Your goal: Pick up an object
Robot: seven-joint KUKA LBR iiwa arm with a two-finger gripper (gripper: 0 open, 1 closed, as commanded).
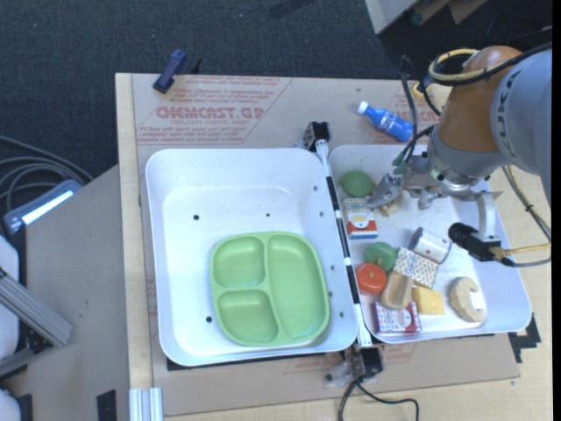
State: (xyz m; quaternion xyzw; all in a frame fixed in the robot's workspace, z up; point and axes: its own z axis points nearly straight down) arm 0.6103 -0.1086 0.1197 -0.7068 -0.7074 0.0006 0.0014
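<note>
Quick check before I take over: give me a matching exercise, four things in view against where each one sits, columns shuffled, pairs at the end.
Things:
1. green divided tray
2. blue bottle
3. green ball
4. gripper

Places:
A. on the bench beyond the right bin
B. far left corner of the right bin
C. in the left bin, toward its near side
D. over the far part of the right bin, just right of the green ball

Pairs: 1-C, 2-A, 3-B, 4-D
</note>
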